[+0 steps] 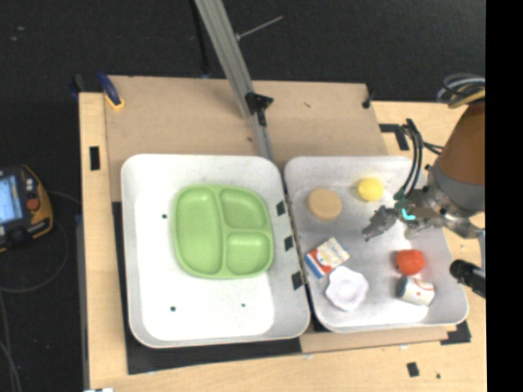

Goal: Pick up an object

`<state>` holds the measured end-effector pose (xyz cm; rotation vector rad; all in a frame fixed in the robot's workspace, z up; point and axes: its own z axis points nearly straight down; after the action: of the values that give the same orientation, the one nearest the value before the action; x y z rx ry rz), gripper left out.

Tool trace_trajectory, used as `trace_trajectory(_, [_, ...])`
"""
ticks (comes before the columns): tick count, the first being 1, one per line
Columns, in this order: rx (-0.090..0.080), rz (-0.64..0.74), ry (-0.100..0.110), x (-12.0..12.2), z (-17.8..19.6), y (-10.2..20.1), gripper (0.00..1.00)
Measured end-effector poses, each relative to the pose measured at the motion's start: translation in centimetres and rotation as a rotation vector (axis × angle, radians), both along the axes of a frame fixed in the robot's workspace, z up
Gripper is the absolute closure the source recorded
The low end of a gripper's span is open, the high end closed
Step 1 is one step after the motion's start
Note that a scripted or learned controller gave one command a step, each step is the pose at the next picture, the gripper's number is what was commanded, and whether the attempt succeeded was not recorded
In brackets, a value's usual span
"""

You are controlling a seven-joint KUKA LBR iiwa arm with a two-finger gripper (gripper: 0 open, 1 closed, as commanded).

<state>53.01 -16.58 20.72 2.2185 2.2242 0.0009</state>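
Note:
The right bin (pixel 384 317) holds a yellow ball (pixel 370 189), a tan round disc (pixel 324 203), a red-white-blue carton (pixel 327 256), a white crumpled cup (pixel 346 288), a red object (pixel 410 260) and a white cup with red marks (pixel 415 291). My gripper (pixel 381 223) hangs over the right bin, between the yellow ball and the red object, with nothing visibly between its fingers. The arm's orange band (pixel 466 145) is at the right edge.
The left bin (pixel 147 300) holds a green divided plate (pixel 222 231). A metal rail (pixel 229 55) runs diagonally from the top to the gap between the bins. A small device with a screen (pixel 20 202) sits off the bench at left.

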Motion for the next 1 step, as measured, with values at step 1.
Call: trace_trajectory(1, [0.0, 0.0, 0.0, 0.01, 0.01, 0.0, 0.0])
